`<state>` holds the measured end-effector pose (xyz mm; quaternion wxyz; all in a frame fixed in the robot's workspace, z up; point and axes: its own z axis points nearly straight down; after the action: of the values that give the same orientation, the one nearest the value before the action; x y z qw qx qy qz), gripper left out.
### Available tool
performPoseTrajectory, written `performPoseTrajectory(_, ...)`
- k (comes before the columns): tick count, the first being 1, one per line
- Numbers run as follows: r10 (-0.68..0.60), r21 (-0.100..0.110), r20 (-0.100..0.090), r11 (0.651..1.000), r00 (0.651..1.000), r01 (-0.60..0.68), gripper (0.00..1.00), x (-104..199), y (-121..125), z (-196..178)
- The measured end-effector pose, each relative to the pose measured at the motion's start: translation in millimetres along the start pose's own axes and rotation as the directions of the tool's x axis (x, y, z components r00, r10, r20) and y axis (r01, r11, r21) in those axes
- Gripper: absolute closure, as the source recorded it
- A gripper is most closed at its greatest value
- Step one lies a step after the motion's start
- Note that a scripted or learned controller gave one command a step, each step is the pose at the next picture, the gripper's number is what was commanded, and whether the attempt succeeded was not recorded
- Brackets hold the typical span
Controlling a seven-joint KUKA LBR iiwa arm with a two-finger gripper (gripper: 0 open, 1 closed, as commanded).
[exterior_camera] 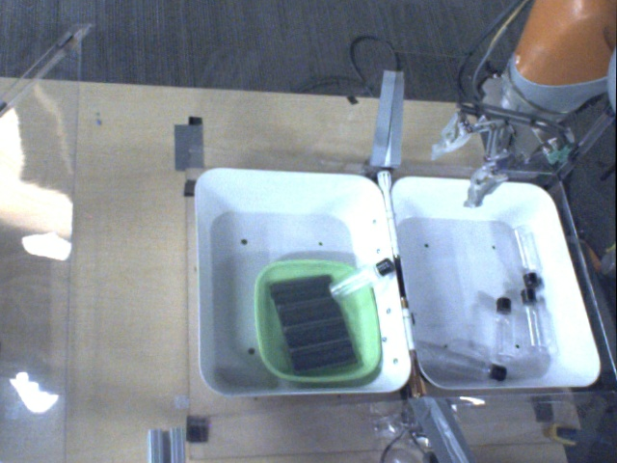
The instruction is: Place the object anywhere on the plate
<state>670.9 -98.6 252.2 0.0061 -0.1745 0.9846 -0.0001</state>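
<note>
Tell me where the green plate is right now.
The square green plastic plate lies in the left white bin, toward its near right corner, carrying a ribbed black block and a clear tube.

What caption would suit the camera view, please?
Clear tube rests across green plate; gripper hovers above right bin.

Plate (273, 297) crowded: black block (310, 324), clear tube (359, 280).
</note>
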Motion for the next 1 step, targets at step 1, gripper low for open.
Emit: performPoseTrajectory(1, 0.0, 0.003, 0.013, 1.0, 1.0, 0.0, 1.0, -3.4, 1.2, -14.0)
